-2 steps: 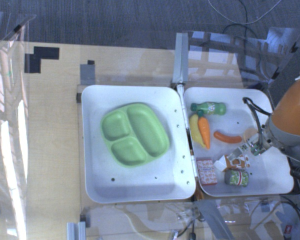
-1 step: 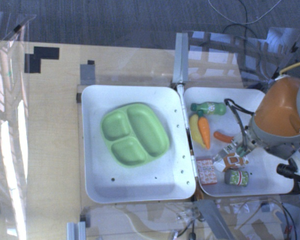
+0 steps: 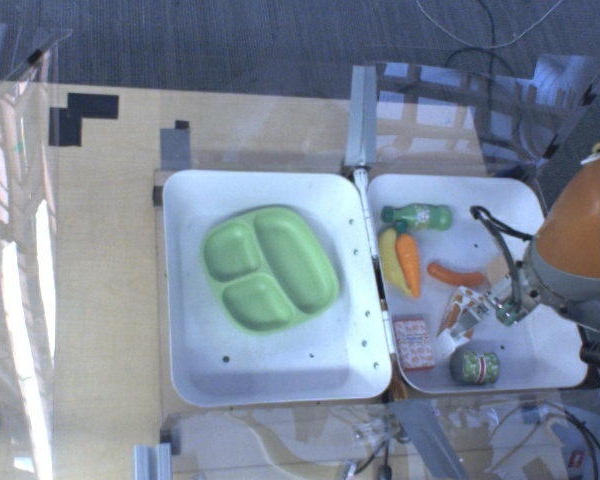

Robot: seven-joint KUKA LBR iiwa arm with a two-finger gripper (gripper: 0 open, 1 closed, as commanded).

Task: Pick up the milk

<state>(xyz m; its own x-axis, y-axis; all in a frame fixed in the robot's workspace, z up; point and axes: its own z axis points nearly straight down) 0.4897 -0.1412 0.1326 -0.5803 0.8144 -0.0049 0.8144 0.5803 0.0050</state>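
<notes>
The milk [image 3: 456,322] is a small orange-and-white carton with a white cap. It lies tilted in the right bin [image 3: 540,208], near that bin's front. My gripper [image 3: 492,307] hangs low over the bin, right at the carton's upper right end. The metal wrist parts hide the contact, so I cannot tell whether the carton is gripped. The arm's orange band [image 3: 585,218] fills the right side of the view.
Around the milk lie a green can [image 3: 475,367], a pink box [image 3: 412,341], a red sausage [image 3: 455,274], a carrot [image 3: 408,263], a banana [image 3: 387,251] and a green bottle [image 3: 418,216]. The left bin [image 3: 195,358] holds a green divided plate [image 3: 270,266].
</notes>
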